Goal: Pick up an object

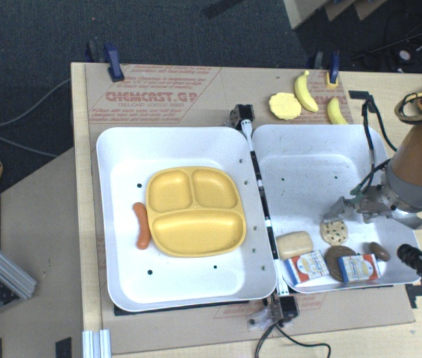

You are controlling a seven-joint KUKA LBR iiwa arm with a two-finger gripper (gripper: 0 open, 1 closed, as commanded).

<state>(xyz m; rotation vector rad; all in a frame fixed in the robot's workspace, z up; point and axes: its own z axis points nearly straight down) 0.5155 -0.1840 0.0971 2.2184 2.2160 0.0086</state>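
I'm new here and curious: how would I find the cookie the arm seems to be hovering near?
Look in the right-hand white bin, toward its near edge, just below the gripper. The cookie lies above the cartons and right of a tan bread-like block. It alone is round, pale and dotted with dark chips.

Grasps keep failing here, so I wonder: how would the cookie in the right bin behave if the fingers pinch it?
The cookie looks flat and thin, lying flush on the bin floor, so fingers may struggle to get under it. It seems small and light, likely to slide if nudged. Probably rigid rather than floppy.
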